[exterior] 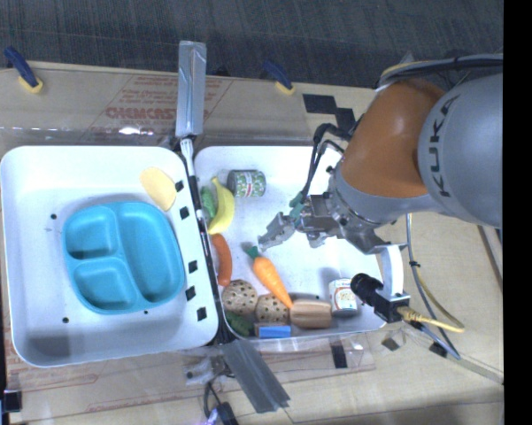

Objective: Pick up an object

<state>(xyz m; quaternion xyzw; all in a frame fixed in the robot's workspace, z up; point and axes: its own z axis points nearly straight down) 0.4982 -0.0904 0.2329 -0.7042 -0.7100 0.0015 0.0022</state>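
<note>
A: So, from the overhead camera, where is your gripper?

B: My gripper [279, 230] hangs over the right bin [288, 159], near its middle, with my grey arm [465, 140] and its orange band [389, 144] reaching in from the right. Whether my fingers are apart or together, I cannot tell from this angle, and I see nothing between them.

A: What lies beneath it?

B: A toy carrot [269, 275] lies just below my gripper, green tip toward it, slanting down to the bin's lower edge. A green-labelled can [246, 183] lies on its side up and to the left. A yellow banana [221, 209] rests along the left wall, beside a green piece [208, 201], with an orange-red piece [222, 259] below them.

A: And the lower edge?

B: Two brown spotted blocks [255, 302] sit side by side, then a tan wooden block [311, 314], a small blue block [273, 331] and a small white can [342, 297].

A: The other bin?

B: My left bin [26, 184] holds a blue divided tray [122, 255], and a pale yellow piece [159, 189] lies just beside its upper right corner
</note>
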